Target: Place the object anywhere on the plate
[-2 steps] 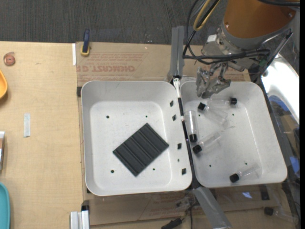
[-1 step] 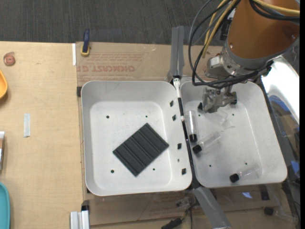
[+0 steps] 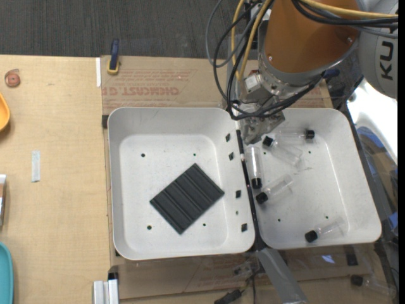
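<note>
- Camera view, left side: the left bin (image 3: 117, 170) holds a dark ribbed plate (image 3: 187, 198), a flat rectangle lying turned at an angle, near the middle of the bin floor. Nothing lies on the plate.
- Camera view, right side: the right bin (image 3: 354, 170) touches the left bin along their shared edge. It holds five clear tubes with black caps.
- One tube, the upright tube (image 3: 254, 163), lies along the bin's left wall, its cap toward the near side.
- A second, the slanted tube (image 3: 278, 186), lies just beside it, with its cap close to the first tube's cap.
- A third, the near tube (image 3: 326, 230), lies well apart from these, close to the bin's near wall.
- Two more, the far tubes (image 3: 296, 135), lie toward the far wall, one with its cap on the right, the other with its cap close under the gripper.
- The arm (image 3: 304, 24), with its orange band and looping yellow and black cables (image 3: 231, 18), reaches down over the far left corner of the right bin.
- The gripper (image 3: 256, 130) hangs just above the top end of the upright tube. I cannot tell whether it is apart or together, and no tube is seen held in it.
- Around the bins: cardboard (image 3: 152, 84) lies under them, with a blue clamp (image 3: 114, 54) at its far left corner.
</note>
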Controlling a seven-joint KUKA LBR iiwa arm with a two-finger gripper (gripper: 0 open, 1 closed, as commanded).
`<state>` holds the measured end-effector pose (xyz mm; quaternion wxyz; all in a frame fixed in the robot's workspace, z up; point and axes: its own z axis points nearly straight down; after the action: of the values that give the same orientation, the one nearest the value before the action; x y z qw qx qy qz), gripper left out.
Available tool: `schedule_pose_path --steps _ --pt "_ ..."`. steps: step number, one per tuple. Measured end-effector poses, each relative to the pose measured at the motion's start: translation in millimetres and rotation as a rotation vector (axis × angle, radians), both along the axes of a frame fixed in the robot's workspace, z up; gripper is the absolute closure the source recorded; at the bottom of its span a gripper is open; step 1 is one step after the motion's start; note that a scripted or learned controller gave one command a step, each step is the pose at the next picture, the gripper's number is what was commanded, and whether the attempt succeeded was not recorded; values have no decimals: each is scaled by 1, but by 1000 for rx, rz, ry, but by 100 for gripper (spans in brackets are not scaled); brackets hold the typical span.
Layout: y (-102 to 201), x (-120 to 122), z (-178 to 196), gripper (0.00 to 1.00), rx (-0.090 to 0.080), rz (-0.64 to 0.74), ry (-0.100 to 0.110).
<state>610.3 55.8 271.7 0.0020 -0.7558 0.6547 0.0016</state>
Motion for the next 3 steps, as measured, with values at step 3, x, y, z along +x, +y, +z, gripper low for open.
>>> schedule_pose_path --steps 3 --pt "-22 -106 5 100 1 1005 1"
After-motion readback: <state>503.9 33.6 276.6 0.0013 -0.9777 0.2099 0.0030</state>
